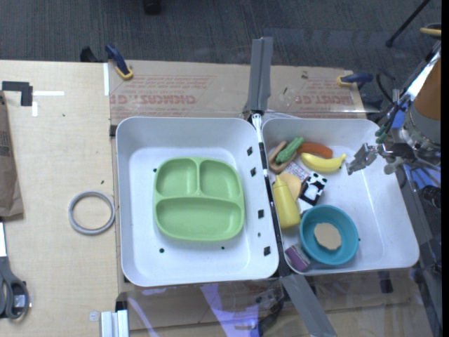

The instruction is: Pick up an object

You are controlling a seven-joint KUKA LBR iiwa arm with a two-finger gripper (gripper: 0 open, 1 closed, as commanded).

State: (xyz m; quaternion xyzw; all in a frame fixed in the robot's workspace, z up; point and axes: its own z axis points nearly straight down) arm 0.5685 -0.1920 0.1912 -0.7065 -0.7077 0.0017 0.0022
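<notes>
From my seat I see the blue bowl [328,235] nearest in the right bin [393,216], then the banana [323,162] lying lengthwise left-right, just left of my gripper [363,158], whose fingers' state I cannot tell.

A single fixed camera sits above the bench [56,153] and looks down at a slant; both white bins, the left bin [133,209] and the right bin [393,237], fall fully within its frame. The floor [210,12] lies along the top edge; the arm [424,118] enters from the right.
</notes>
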